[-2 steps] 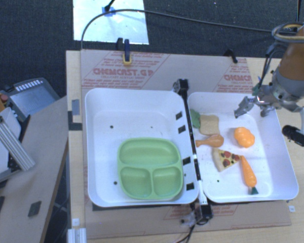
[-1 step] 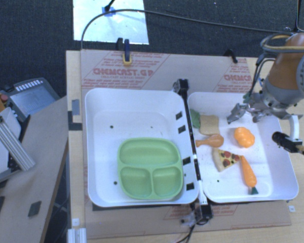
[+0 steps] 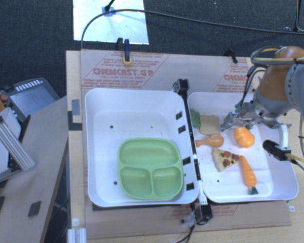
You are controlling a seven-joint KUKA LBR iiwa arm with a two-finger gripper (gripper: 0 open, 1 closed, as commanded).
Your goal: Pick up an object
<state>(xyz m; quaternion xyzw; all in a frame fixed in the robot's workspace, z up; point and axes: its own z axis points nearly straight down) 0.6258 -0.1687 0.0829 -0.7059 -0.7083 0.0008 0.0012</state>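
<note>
My gripper (image 3: 237, 120) hangs over the back of the right bin (image 3: 279, 182), fingers spread open with nothing between them. Just below it in the view lies an orange round fruit (image 3: 244, 137). To the left of the fingers sit a tan bread slice (image 3: 209, 124) and a small green piece (image 3: 194, 118) by the bin's left wall. A chicken drumstick (image 3: 211, 141), a pizza slice (image 3: 226, 159) and a carrot (image 3: 248, 172) lie nearer the front.
In the left bin (image 3: 106, 130) a green divided plate (image 3: 151, 168) rests at the front right. A black divider with clips (image 3: 186, 135) runs between the two bins. The grey arm (image 3: 289, 82) enters from the right.
</note>
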